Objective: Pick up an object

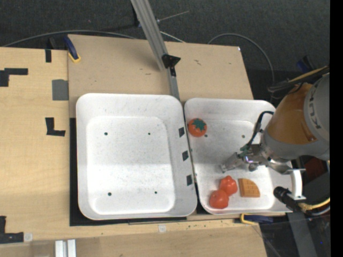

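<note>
Two white bins are sitting side by side on the wooden bench, and I am working over the right bin. I am holding the gripper low near that bin's middle, its fingers apparently spread and grasping nothing. A red pepper and a tan waffle piece are lying by the front edge, a strawberry near the back left corner. I judge this the approach step; next I need to descend squarely over the pepper.

Bins look like smooth white plastic, speckled. Bench is matt wood board. Rail looks like bare metal.
</note>
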`<state>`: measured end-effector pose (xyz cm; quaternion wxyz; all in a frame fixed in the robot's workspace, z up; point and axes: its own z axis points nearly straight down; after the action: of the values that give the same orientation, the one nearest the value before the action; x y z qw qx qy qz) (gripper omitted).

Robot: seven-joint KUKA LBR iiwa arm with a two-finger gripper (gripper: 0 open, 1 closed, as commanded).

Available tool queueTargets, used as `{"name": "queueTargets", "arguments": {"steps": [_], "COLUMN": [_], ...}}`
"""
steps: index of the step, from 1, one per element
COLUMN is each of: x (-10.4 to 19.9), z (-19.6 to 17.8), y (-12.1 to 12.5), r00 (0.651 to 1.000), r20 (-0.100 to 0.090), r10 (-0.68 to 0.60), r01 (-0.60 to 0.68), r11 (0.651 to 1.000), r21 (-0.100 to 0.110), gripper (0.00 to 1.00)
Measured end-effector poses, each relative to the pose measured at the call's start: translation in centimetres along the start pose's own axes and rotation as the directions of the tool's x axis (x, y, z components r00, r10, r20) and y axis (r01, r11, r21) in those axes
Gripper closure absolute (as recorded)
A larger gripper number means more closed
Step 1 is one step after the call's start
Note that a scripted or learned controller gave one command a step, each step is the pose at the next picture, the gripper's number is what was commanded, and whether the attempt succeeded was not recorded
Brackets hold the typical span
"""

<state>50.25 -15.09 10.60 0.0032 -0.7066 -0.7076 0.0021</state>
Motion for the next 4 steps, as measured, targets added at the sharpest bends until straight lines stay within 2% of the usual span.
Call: {"name": "queueTargets", "arguments": {"steps": [1, 2, 4], "x": [0.0, 0.1, -0.1], "z": [1.7, 0.7, -10.1], "y": [0.0, 0.0, -0.7], "r00": [1.000, 1.000, 1.000], "r20": [0.003, 0.001, 0.002], "r10": [0.000, 0.000, 0.000], "r01": [0.000, 0.000, 0.000], "r11": [1.000, 1.000, 1.000], "r21": [-0.006, -0.005, -0.010], "gripper": [0.00, 1.00, 1.00]}}
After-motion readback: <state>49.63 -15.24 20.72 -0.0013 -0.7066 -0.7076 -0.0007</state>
